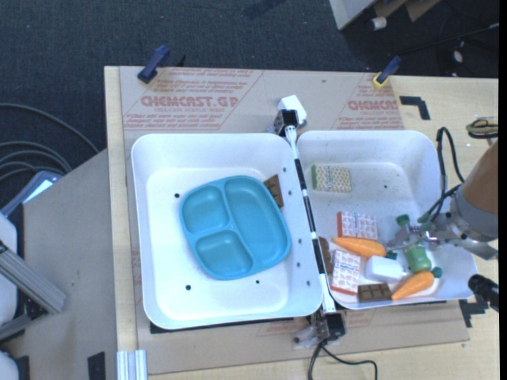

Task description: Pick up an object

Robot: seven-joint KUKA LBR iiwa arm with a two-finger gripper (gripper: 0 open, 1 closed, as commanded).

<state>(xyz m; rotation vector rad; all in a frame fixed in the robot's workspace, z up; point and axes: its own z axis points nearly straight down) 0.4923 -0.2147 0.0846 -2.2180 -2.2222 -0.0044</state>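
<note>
The bench [198,97] bears two white bins, left bin [150,212] and right bin [372,145], touching side by side.

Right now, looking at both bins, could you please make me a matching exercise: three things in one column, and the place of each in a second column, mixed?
Things:
1. blue divided plate
2. green patterned packet
3. brown bar

Places:
A. right bin, near its front edge, between the two carrots
B. left bin, in the middle
C. right bin, toward its far side, lying apart from the pile

Pairs: 1-B, 2-C, 3-A
</note>
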